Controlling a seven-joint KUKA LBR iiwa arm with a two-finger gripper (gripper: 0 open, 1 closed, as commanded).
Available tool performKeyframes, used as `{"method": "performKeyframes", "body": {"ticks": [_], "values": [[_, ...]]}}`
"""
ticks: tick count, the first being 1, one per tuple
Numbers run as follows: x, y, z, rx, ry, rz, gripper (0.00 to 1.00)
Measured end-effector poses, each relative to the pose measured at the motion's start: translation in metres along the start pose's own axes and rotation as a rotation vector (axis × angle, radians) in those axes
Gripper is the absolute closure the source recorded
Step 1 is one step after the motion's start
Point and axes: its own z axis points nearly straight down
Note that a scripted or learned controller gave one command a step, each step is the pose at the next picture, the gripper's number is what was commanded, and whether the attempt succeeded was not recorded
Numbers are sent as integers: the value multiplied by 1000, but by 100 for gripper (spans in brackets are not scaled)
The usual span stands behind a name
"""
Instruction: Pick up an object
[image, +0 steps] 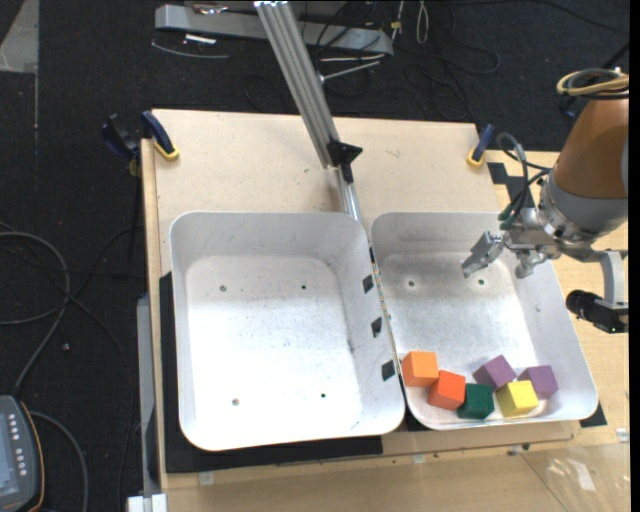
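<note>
From the fixed camera above the bench we see the grey arm with its orange band (598, 135) reaching in from the right, its two-finger gripper (505, 255) poised over the far half of the right shallow white bin (568, 330). Its fingers look spread apart with nothing between them, though they are small and we read this with some caution. The candidates for picking lie clustered at the near edge of that bin: an orange foam cube (420, 367), a second, redder orange cube (447, 389) touching it, a dark green cube (478, 401), a yellow cube (517, 398), and two purple cubes (494, 372) (541, 380) just behind. The left shallow white bin (180, 300) holds no blocks. We judge the task at its approach step: nothing is grasped yet. The next move calls for carrying the gripper toward the near edge, choosing a cube with free sides, perhaps the first orange one, and descending squarely over it.
</note>
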Motion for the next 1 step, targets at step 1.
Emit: {"method": "performKeyframes", "body": {"ticks": [1], "values": [[21,-65,116,-1,-1,2,0]]}}
